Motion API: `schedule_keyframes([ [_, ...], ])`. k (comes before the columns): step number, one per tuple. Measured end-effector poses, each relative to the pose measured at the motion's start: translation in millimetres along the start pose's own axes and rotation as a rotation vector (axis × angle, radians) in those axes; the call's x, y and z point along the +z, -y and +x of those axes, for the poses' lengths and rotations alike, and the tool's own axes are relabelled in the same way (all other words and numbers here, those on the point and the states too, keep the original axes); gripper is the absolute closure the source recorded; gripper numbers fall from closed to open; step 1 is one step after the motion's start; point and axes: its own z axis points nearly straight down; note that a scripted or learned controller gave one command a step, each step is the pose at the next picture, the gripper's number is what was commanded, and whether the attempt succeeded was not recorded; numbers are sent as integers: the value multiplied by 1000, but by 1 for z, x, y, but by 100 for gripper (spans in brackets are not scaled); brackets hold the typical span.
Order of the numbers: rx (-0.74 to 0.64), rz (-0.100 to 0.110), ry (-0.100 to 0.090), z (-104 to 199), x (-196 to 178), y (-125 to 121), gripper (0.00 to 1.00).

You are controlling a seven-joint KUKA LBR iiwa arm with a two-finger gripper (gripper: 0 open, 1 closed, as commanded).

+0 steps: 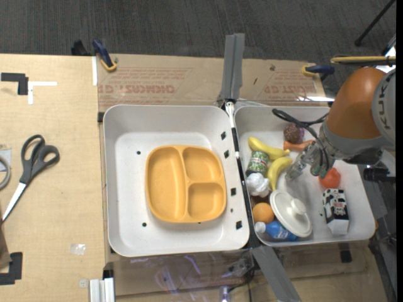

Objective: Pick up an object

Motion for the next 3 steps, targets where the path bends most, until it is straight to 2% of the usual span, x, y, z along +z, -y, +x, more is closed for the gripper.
schedule_keyframes([
  [1,379,1,-1,13,0,-44,100],
  [2,86,1,-2,-1,-46,53,100],
  [3,263,1,0,20,-139,7,100],
])
